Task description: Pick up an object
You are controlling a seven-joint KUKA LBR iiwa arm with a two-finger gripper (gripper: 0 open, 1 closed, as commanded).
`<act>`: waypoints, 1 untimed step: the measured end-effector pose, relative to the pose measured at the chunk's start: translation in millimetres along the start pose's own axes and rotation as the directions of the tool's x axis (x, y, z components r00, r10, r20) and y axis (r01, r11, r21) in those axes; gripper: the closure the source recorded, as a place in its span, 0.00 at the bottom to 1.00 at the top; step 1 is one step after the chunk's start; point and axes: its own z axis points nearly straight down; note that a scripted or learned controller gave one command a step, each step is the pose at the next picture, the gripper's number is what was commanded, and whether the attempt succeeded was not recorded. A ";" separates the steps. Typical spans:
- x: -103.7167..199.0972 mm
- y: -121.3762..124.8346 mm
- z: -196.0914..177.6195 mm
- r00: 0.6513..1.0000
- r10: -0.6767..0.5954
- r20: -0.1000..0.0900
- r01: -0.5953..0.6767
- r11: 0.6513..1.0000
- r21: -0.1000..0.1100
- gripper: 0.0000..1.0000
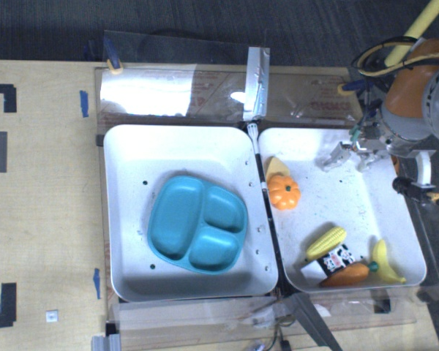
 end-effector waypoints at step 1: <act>55.1 12.9 3.2 0.996 -0.084 0.021 0.084 0.996 -0.005 0.00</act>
